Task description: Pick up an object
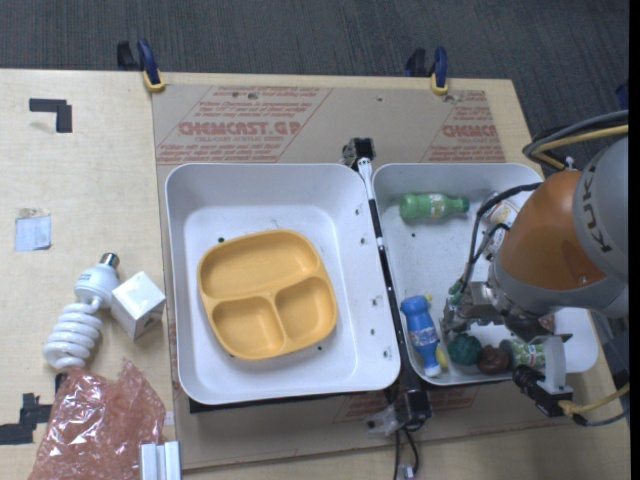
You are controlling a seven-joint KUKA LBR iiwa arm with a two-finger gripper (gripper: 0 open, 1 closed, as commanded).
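In the right bin (432,258), a green bottle (432,206) lies near the far wall. A blue bottle (420,334) lies along the left wall at the near end. Beside it sit a dark teal round object (464,350), a brown lump (492,359) and a small green and yellow item (530,349). My gripper (463,316) reaches down into the near part of this bin, just above the teal object and right of the blue bottle. The orange wrist band (545,238) hides the bin's right side.
The left bin (190,208) holds a yellow divided plate (268,293). On the bench to the left lie a spiral light bulb (80,318), a white cube (138,303) and a crumpled pink bag (95,423). Clamps and cables sit between the bins.
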